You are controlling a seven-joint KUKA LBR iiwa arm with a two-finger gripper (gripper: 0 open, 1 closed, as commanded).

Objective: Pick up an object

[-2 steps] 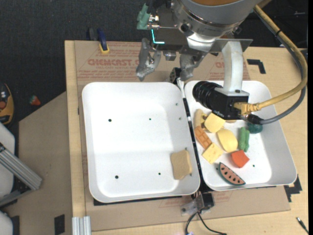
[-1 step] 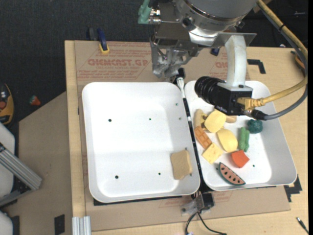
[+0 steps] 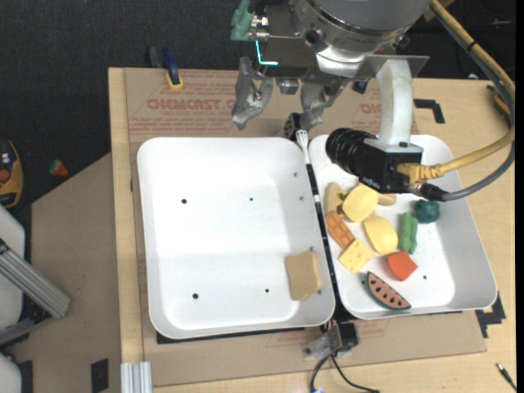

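Hand (image 3: 274,105): raised above the bins' far edge, fingers spread, nothing between them. Tan bread slice (image 3: 303,274): left bin (image 3: 164,219), well below the hand. Toy foods (image 3: 368,228): right bin (image 3: 467,260), below-right.

The left bin (image 3: 164,219) has lots of open floor for me; just one tan block (image 3: 303,274) sits near its front right corner. The right bin (image 3: 471,268) is crowded: toy food (image 3: 372,236) packed together, and a black camera (image 3: 368,162) above it.

Robot lab: arm (image 3: 360,6), test bins (image 3: 164,170)
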